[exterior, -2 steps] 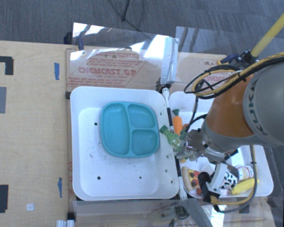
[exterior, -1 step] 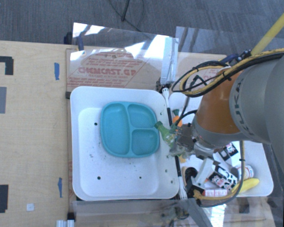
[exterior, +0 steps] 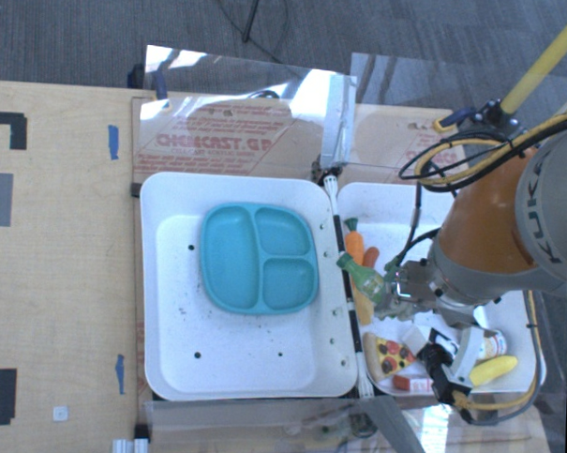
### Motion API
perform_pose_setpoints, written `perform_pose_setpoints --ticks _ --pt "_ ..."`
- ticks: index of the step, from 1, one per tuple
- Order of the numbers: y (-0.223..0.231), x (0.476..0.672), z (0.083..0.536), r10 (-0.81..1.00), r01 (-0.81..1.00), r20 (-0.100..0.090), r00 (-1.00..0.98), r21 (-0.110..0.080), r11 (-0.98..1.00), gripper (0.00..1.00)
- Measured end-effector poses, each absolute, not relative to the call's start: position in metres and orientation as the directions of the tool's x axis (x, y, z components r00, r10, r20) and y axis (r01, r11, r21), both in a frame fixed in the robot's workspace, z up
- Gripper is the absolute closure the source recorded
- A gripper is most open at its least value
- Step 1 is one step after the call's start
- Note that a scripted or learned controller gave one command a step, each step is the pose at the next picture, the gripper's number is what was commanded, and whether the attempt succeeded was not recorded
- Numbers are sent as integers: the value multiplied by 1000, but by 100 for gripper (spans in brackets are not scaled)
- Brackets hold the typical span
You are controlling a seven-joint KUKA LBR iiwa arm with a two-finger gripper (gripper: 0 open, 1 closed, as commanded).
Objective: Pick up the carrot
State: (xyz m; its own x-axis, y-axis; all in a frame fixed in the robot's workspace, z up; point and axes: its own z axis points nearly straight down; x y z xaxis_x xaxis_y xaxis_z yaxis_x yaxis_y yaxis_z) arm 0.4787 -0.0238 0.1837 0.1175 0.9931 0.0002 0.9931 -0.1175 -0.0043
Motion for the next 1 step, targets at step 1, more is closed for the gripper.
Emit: perform_pose_setpoints --ticks 1 --pt "7 479 197 970 970 -1 242 0 -242 100"
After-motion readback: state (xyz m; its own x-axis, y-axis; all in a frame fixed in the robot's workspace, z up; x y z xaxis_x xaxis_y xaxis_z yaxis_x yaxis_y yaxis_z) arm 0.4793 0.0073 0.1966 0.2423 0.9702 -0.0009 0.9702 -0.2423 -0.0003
